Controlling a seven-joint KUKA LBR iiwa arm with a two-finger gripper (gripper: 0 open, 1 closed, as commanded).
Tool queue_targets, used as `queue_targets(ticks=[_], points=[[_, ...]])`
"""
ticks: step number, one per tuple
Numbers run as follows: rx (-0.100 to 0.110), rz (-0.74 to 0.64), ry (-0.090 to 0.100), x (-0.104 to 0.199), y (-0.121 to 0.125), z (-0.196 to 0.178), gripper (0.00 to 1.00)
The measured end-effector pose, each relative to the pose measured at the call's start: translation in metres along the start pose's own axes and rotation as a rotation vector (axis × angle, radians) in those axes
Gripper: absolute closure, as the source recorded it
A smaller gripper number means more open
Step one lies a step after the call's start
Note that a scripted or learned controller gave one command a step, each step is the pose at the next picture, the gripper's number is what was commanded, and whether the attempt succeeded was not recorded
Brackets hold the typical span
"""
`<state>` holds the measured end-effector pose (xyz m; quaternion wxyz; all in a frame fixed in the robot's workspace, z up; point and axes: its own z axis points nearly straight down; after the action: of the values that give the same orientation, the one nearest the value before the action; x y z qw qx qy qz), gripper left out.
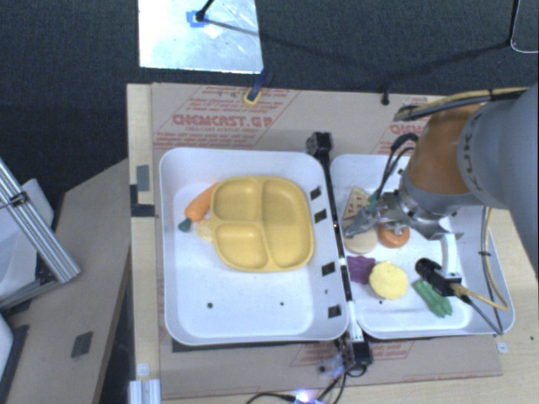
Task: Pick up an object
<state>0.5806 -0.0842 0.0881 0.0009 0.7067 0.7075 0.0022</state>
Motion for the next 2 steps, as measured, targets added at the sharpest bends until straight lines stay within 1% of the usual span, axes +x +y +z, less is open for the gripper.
queue_targets(ticks=[1, 2], points=[[-0.017, 0.008, -0.014, -0.007, 0.003, -0.014, 1.0], [-0.002, 0.001, -0.003, -0.014, 0.009, -0.061, 1.0]])
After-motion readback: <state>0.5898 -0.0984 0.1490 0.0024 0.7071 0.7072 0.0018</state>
